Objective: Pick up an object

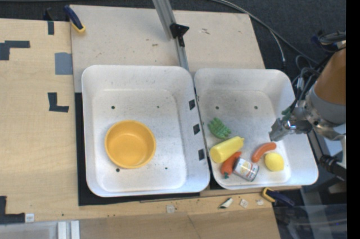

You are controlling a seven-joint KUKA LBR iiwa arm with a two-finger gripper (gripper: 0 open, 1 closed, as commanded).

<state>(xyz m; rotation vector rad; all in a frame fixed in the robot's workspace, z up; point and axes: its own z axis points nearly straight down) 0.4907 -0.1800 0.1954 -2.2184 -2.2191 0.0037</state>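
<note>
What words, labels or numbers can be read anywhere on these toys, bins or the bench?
None can be read.
Small can in the right bin: its wrapper has print, too small and blurred to read.
Yellow bowl, yellow bottle and lemon: no lettering visible.
Dark tape marks on the bench: plain shapes, not characters.

arm (332, 91) cut off at right edge

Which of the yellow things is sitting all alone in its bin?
The yellow bowl. It sits by itself in the left bin, while the yellow bottle and the lemon share the right bin with other toys.
</note>
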